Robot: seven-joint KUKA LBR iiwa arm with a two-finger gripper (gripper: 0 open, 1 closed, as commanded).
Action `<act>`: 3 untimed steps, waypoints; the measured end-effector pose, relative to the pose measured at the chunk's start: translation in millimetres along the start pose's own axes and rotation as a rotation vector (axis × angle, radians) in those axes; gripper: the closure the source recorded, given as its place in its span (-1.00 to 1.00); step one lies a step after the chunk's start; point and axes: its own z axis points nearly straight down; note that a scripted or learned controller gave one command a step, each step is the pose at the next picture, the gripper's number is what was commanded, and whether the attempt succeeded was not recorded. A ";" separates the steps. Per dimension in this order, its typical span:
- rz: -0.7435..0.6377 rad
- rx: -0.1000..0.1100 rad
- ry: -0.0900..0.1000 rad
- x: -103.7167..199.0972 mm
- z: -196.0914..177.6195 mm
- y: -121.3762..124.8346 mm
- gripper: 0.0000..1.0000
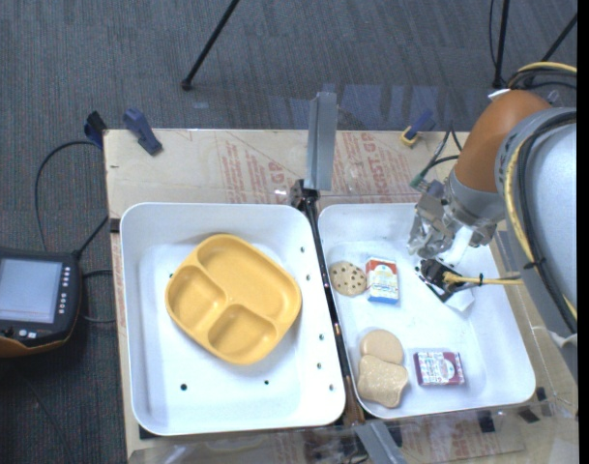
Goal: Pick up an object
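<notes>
Closest to the gripper (428,246): a small carton (382,280), flat on the floor of the right bin (495,351), in its upper middle, near the gripper but apart from it. Long axis roughly up and down the view, leaning slightly; red end toward the far rim, blue end toward the near rim. Printed face up: red band at the top, white middle with a small picture too fine to read, blue strip at the bottom.

Just left of it, a round cookie (347,278) with dark chips; touching or not, unclear. Lower in the same bin, two tan bread-like pieces (382,346), overlapping, lined up along the view's vertical. Just right of them, a maroon packet (438,367), long axis across the view, label unreadable.

In the left bin (147,380), a yellow divided plate (233,299), turned at a slant.

Gripper low over the upper right part of the right bin, below the orange band of the arm (497,138). Tip partly masked by robot hardware, so open or closed: impossible to tell. Arm cut off at the view's right side.
</notes>
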 end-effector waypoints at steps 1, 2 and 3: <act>0.343 0.007 -0.013 52.4 8.5 -37.4 1.00; 0.544 0.018 -0.024 110.7 -84.0 -95.7 1.00; 0.595 0.022 -0.031 139.7 -79.5 -117.5 1.00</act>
